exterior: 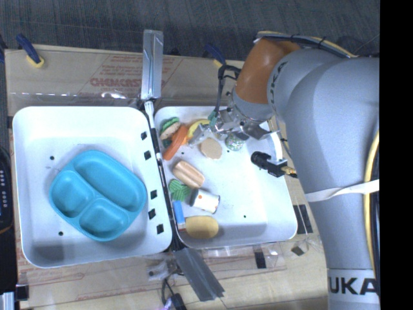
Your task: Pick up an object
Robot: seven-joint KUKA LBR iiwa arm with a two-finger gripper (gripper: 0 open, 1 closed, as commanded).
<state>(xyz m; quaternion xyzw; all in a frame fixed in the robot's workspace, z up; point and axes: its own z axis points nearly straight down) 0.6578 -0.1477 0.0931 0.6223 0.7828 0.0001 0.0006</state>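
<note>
The arm reaches into the right bin (277, 218), its gripper (222, 129) low over the cluttered upper-left corner; whether the jaws are spread or pressed together cannot be told. Just beside it lie a tan round piece (210, 149) and an orange carrot (175, 141). Further down sit a hot dog bun (188, 172) and a yellow potato-like piece (201, 225). The left bin (39, 244) holds a blue divided plate (97, 194).

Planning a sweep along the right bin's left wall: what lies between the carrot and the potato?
In the camera view, between carrot and potato: a bread roll, then a white bottle.
</note>
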